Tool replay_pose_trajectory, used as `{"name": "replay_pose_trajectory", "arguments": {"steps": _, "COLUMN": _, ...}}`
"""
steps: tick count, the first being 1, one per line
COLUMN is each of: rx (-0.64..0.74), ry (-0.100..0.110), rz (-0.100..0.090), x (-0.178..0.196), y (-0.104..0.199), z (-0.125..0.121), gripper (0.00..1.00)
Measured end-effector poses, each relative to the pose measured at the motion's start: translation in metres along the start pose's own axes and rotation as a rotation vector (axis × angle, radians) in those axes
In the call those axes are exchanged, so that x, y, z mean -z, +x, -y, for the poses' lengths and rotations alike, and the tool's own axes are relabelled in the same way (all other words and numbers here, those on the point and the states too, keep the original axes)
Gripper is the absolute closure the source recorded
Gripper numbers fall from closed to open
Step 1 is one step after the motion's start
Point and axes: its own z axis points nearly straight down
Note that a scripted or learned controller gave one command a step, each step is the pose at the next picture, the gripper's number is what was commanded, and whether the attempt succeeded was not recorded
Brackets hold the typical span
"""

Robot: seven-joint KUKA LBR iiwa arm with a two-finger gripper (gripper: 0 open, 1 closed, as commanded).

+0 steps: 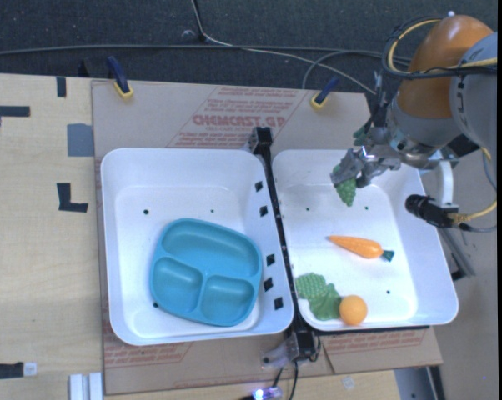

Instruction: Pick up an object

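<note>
Two white bins sit side by side on the tabletop (34,223). The left bin (126,182) holds a blue tray (205,272) with three parts, lying flat near the front. The right bin (418,257) holds a few toy foods. A carrot (357,246) lies on its side near the middle, with its dark stem end pointing right. Near the front left corner of that bin there is a green leafy thing (316,294), and an orange ball (353,309) sits just beside it, touching its right side. The grey arm (451,73) with its orange band comes in from the right and reaches over the back part of the right bin. Its gripper (355,173) hangs there, pointing down and to the left. A small green thing (347,192) sits right at the tips of the jaws. The jaws look closed around its top, and it seems to be lifted a little above the bin floor, well apart from the carrot and the other foods. A black clip strip (270,223) runs between the two bins.
</note>
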Motion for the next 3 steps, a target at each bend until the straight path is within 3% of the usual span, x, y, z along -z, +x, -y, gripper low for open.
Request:
{"name": "replay_pose_trajectory", "arguments": {"steps": 2, "rx": 0.0, "ry": 0.001, "rz": 0.001, "x": -0.009, "y": 0.103, "z": -0.012, "gripper": 1.0}}
{"name": "replay_pose_trajectory", "arguments": {"steps": 3, "rx": 0.0, "ry": 0.0, "rz": 0.0, "x": 0.005, "y": 0.155, "z": -0.016, "gripper": 1.0}}
